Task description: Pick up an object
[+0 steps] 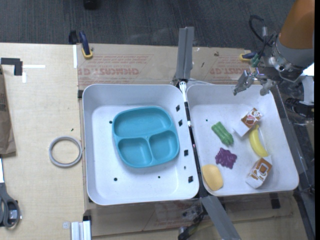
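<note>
My gripper [254, 85] hangs over the far edge of the right bin [200, 109], fingers spread open with nothing between them. Below it in that bin lie a small carton [251, 119] with a brown and white print, a yellow banana [257, 142], a green pickle-like toy [222, 133], a purple grape bunch [225, 157], a yellow lemon [212, 177] and a second carton [259, 172]. The nearest item, the small carton, sits a short way in front of the gripper.
The left bin [95, 149] holds a blue divided plate [145, 136]. A grey ring [65, 151] lies on the bench to the left, scissors [8, 210] at the lower left. A metal bar [184, 54] stands between the bins at the back.
</note>
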`<state>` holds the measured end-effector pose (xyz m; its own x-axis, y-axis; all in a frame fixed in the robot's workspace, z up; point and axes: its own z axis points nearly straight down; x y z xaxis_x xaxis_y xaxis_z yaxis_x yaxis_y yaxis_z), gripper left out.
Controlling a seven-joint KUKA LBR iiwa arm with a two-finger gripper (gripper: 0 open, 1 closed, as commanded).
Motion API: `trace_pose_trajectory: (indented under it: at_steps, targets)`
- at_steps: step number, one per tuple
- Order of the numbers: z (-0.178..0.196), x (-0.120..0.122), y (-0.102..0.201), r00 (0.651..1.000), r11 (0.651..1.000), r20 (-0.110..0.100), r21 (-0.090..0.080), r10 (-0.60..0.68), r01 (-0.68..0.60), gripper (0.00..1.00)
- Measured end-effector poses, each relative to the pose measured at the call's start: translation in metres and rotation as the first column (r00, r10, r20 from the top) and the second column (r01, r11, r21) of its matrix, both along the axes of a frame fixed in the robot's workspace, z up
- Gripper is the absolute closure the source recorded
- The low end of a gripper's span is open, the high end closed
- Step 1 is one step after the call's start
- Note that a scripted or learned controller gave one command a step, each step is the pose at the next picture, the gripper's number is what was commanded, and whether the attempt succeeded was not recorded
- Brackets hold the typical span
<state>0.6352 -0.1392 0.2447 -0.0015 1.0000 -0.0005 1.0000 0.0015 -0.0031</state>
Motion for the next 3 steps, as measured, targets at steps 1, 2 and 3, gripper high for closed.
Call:
trace_pose_trajectory:
  at_steps: [1,2,3]
  targets:
    - [-0.125,-0.031,0.017,0.966,0.966,0.015,-0.001,-0.257,0.257,0.00]
    - [-0.153,-0.055,0.042,1.000,1.000,0.001,0.001,0.030,-0.030,0.00]
    - [-0.144,-0.055,0.040,1.000,1.000,0.001,0.001,0.025,-0.025,1.00]
